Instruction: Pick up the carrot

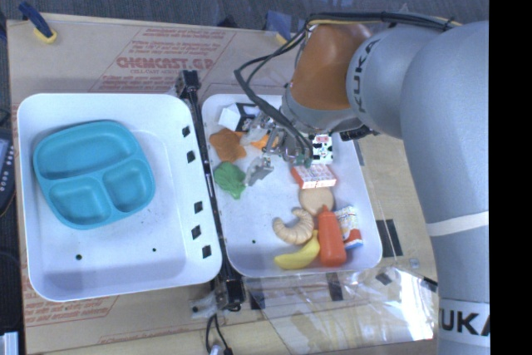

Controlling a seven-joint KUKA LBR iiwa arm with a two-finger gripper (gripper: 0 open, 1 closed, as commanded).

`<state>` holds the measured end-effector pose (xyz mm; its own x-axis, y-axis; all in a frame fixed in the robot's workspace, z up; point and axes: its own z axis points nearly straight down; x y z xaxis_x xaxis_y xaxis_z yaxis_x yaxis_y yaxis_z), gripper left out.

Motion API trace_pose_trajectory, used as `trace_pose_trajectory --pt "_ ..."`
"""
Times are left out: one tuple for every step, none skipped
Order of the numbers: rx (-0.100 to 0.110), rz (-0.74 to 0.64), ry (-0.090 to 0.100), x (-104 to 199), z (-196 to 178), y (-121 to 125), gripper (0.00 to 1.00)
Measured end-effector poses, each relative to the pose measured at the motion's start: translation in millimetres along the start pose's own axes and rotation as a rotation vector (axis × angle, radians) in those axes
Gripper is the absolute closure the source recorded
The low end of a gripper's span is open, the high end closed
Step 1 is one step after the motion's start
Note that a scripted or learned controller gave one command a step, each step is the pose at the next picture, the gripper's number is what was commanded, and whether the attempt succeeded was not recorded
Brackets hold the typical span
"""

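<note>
In the right bin (249,249), a small bright orange piece that looks like the carrot (259,142) lies near the bin's far left part. Most of it is hidden under my gripper (266,152). The gripper hangs low over it, reaching in from the right beneath the orange wrist band (320,71). I cannot make out whether the carrot is touched or held.
An orange-brown food piece (226,144) and a green leafy piece (230,178) lie just left of the gripper. A croissant (295,227), banana (296,257), red-orange item (330,239) and small boxes (314,175) crowd the bin's near right. The left bin (50,270) holds a blue divided plate (91,173).
</note>
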<state>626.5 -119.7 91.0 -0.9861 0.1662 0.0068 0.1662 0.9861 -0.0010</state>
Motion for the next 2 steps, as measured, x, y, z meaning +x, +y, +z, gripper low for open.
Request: trace_pose_trajectory --pt "0.0 -0.008 -0.012 -4 -14 2 1.0" --pt "-0.005 0.347 -0.014 24 -105 58 1.0"
